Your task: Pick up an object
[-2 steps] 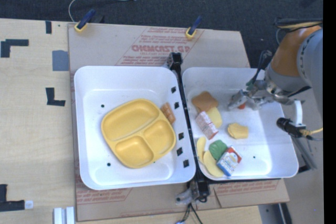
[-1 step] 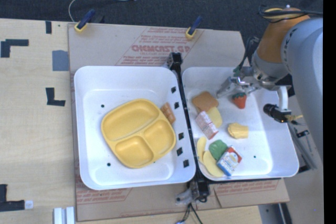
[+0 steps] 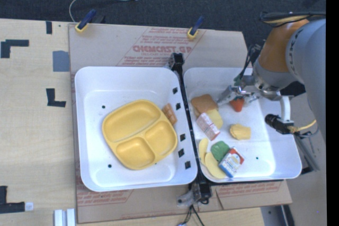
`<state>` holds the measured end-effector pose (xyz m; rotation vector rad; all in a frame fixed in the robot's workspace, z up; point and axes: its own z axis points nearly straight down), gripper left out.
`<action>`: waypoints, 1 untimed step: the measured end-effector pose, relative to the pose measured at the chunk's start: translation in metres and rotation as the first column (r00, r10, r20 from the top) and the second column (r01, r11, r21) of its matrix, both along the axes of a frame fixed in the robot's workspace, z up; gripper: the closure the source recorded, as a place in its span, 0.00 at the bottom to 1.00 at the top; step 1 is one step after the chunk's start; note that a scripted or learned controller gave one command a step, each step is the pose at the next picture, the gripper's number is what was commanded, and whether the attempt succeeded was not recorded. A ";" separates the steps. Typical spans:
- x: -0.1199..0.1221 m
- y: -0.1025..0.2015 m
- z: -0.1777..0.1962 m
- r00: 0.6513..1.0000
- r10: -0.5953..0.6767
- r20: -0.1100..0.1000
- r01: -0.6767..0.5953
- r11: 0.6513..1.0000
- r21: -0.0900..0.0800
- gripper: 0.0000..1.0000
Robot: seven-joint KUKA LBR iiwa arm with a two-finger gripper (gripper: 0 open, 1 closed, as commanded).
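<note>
The gripper (image 3: 239,93) hangs low in the upper part of the right bin (image 3: 265,164), right of centre in the frame, with the grey arm (image 3: 296,61) reaching in from the right edge. A small red-orange object (image 3: 238,105) sits directly under the fingertips, touching or almost touching them. It looks like the chosen target, but whether the fingers are apart, together or pinched on it cannot be told from this slanted view. The object seems slightly taller than wide, its long axis running roughly up and down the frame, though it is too small to be sure.

The other items lie loose below and to the left of it: a tan bread-like slab (image 3: 203,102), a small wrapped packet (image 3: 208,126), a yellow lump (image 3: 240,132), and a green piece (image 3: 220,149) beside a blue-and-white carton (image 3: 230,162). The left bin (image 3: 87,92) holds a yellow divided plate (image 3: 139,134), lying flat and turned askew.
</note>
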<state>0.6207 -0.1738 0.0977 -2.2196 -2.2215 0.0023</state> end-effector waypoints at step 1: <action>0.001 0.000 0.009 1.000 0.001 0.000 -0.001 1.000 0.000 1.00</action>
